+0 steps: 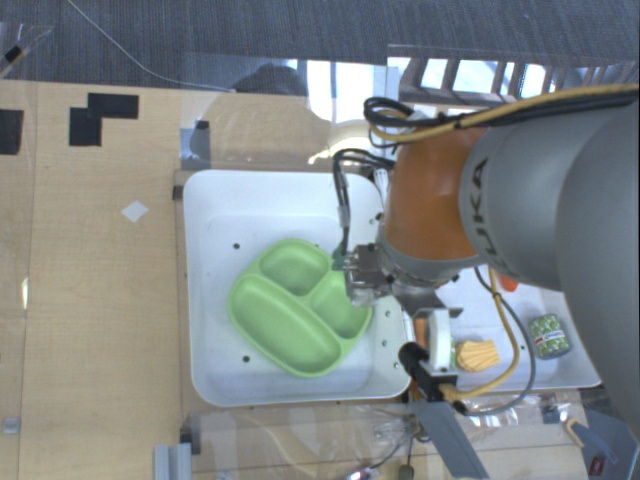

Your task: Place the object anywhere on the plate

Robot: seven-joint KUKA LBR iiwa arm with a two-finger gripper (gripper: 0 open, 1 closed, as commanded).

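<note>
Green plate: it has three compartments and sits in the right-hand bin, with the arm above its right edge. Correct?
Not quite. The camera view shows the green plate, with its three compartments, in the left-hand bin, not the right-hand one. The arm does reach over the plate's right edge.

Green-patterned item [547, 335] in right bin [575, 373]
</note>
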